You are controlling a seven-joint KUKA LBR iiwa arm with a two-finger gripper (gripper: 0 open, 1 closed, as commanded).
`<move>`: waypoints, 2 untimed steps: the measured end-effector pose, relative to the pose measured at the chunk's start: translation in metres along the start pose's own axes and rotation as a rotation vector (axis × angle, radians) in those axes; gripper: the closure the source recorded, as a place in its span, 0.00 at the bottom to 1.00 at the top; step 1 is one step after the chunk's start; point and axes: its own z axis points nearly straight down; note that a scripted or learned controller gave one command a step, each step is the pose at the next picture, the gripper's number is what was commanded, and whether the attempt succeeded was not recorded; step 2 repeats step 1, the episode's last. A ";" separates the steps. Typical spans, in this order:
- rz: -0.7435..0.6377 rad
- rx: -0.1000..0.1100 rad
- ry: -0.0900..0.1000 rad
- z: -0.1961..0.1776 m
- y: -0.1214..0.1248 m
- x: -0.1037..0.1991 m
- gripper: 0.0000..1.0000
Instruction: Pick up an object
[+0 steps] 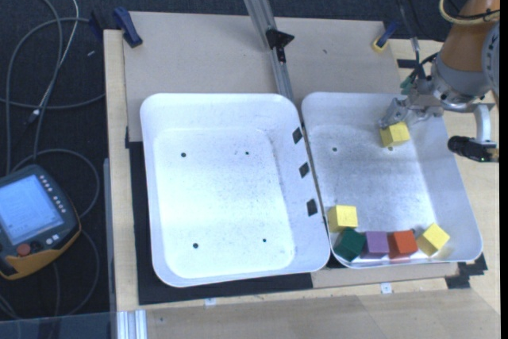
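Note:
My gripper (392, 125) hangs over the back part of the right bin (444, 171), reaching in from the right. A small yellow block (395, 136) sits tilted at its fingertips, and the fingers are shut on the block's upper part. Along the front wall of that bin lie other blocks: a yellow one (344, 217), a green one (348, 244), a purple one (375, 243), an orange-red one (402, 244) and another yellow one (435, 239).
The left bin (159, 131) stands beside the right one, divided from it by a raised rim with black clips (304, 169). A metal pole (258, 4) slants across the bench's back. A teach pendant (32, 222) lies on the floor at left.

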 end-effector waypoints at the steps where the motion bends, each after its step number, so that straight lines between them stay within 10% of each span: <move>1: -0.006 0.001 0.005 -0.023 0.009 0.084 1.00; 2: -0.006 0.001 0.005 -0.023 0.009 0.084 1.00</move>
